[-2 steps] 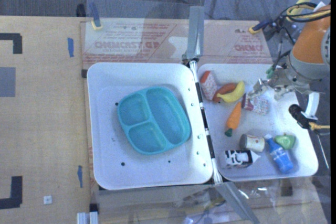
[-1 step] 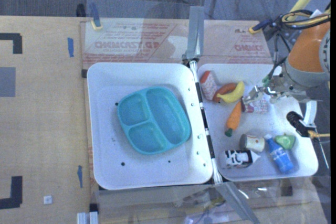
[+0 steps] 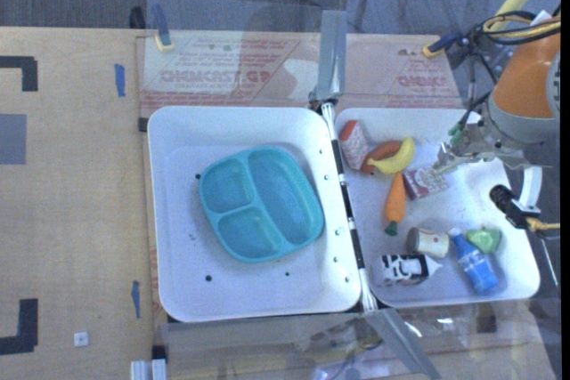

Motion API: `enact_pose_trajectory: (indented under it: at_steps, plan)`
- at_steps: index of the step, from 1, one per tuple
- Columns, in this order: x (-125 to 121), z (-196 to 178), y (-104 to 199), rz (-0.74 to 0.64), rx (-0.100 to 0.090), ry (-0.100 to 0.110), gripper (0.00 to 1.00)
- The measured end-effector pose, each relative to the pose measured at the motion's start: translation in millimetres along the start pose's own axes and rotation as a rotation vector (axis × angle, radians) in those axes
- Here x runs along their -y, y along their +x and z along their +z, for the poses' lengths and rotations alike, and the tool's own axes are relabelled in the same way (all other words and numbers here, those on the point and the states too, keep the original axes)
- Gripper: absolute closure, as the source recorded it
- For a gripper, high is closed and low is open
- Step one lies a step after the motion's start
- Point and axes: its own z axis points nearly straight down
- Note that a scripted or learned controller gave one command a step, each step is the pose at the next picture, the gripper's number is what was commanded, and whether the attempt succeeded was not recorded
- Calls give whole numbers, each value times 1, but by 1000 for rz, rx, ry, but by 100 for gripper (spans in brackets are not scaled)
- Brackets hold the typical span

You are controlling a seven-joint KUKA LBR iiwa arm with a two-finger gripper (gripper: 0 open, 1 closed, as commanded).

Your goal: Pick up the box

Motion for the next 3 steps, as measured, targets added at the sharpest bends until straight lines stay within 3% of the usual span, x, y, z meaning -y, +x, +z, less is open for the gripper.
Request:
enact_pose_trajectory:
  at_steps: [1, 2, 3]
  plan:
    - [0, 0, 0, 0, 0, 0, 0]
    - [0, 13, 12, 26, 0, 9, 0]
    - [-2, 2, 12, 27, -2, 4, 100]
